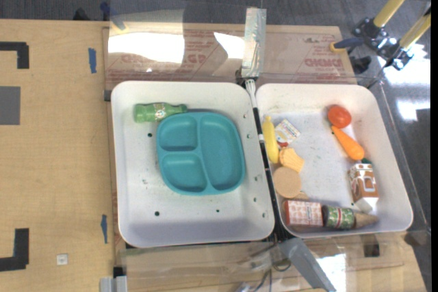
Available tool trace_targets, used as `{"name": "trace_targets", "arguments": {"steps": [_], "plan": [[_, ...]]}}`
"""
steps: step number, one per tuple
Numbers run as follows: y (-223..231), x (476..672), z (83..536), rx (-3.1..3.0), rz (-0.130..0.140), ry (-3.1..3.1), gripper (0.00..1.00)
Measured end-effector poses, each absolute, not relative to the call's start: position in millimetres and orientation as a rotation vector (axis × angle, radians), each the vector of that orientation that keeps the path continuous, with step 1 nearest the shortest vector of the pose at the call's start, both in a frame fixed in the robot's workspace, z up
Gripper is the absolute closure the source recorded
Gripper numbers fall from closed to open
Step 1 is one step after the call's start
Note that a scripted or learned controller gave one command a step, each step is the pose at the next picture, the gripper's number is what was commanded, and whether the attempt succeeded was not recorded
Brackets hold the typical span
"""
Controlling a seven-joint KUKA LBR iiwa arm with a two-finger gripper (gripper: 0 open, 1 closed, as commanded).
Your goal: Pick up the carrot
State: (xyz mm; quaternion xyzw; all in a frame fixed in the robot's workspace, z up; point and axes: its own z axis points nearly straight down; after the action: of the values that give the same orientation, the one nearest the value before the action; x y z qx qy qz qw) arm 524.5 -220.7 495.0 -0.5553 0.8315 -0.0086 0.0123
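Where the right bin (393,167) holds toys, the carrot (348,142) lies untouched.

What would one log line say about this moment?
target: small orange toy carrot, right white bin, beside red tomato | teal divided plate in left bin | carrot not lifted

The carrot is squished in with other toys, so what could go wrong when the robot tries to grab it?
1. The carrot lies with its top against the tomato, so the fingers might nudge or catch the tomato instead.
2. It lies close to the right bin's wall, which leaves little room for a finger on that side.
3. The small carton lies just past its tip and could get bumped.
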Motion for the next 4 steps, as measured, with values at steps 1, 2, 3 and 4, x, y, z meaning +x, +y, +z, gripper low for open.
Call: {"name": "trace_targets", "arguments": {"steps": [1, 2, 3, 4], "plan": [[-220, 526.5, 507, -1.725, -0.036, 2.586, 1.00], [-219, 528.3, 519, -1.717, -0.045, 2.581, 1.00], [-218, 530.1, 531, -1.709, -0.055, 2.575, 1.00], [-216, 531.9, 543, -1.702, -0.064, 2.569, 1.00]]}}
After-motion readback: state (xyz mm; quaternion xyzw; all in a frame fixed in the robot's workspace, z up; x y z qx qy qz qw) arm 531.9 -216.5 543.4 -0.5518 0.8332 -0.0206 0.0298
